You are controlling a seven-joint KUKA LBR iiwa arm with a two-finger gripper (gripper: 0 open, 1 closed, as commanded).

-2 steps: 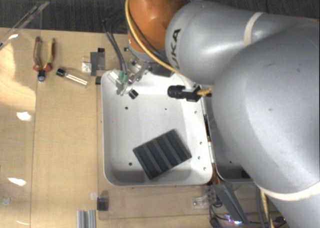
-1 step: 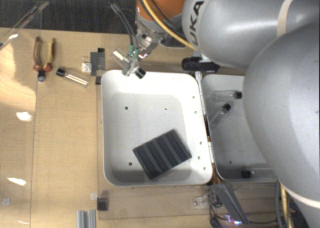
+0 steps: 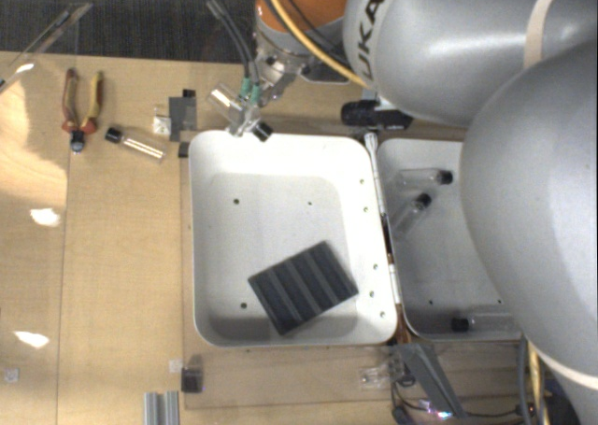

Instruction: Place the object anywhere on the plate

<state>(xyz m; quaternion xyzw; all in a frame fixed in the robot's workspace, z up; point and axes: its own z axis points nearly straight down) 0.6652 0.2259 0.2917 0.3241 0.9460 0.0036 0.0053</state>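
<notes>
Jaws: state cannot be told; gripper [image 3: 248, 120] at left bin's [image 3: 210, 227] far-left corner. Dark ribbed block [image 3: 304, 288] near front edge, well apart. Risk: closing on nothing.

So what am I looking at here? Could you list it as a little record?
arm: grey KUKA arm, reaching in from the right
end effector: above the left bin's far rim
left bin: holds a dark ribbed block near its front
right bin: partly hidden by the arm
bench, left: red-handled pliers
</notes>
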